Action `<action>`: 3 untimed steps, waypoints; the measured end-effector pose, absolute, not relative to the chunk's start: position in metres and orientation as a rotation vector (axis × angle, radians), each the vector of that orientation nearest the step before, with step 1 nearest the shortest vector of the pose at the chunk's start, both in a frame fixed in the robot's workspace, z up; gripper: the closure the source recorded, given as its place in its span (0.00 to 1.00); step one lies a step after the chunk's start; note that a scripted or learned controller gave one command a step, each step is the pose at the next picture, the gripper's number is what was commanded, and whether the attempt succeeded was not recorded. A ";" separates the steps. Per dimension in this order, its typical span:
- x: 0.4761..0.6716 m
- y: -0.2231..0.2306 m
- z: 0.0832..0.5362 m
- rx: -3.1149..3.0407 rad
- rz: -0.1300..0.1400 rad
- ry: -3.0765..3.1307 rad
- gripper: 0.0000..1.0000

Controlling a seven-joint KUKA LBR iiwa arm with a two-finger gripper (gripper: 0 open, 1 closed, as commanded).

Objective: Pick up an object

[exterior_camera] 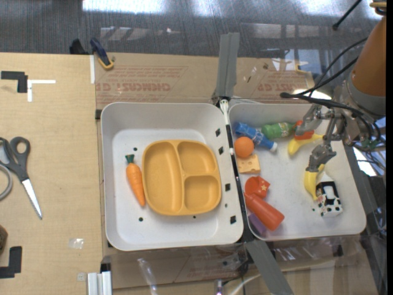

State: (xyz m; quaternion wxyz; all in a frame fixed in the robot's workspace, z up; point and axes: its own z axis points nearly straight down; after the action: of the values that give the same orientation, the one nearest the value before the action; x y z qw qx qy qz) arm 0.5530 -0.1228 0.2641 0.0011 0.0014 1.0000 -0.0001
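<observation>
A pair of scissors [18, 171] lies on the wooden bench at the far left of the frame, well apart from the bins. Moving right, the left bin [116, 226] holds a yellow divided plate [182, 177] in its middle, with a toy carrot [135, 182] lying just beside the plate's left edge. In the right bin [350, 223], a small orange ball [244, 146] sits near the upper left, a blue bottle [255, 135] and a green bottle [277, 129] lie along the top, a cheese wedge [249, 164] lies below the ball, and a red pepper [256, 187] and a red-orange cup [264, 211] lie at the lower left. Further right, a yellow banana [311, 182] rests on the bin floor with a black and white toy cow [329, 200] just beside it. The gripper [322, 151] hangs over the upper right of this bin, above the banana; its fingers look parted and nothing sits between them. Every object appears to rest on the bin floor, so the pick seems not yet made; closing on something and lifting it are what is left.
</observation>
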 end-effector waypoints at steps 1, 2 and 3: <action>0.563 -0.164 0.120 0.194 0.000 3.134 0.00; 0.539 -0.212 0.093 0.183 -0.001 3.133 0.00; 0.541 -0.210 0.103 0.176 -0.002 3.129 1.00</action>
State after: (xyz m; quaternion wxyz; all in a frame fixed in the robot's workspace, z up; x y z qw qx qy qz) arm 0.5414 -0.2100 0.1032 0.0037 0.0561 0.9984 -0.0007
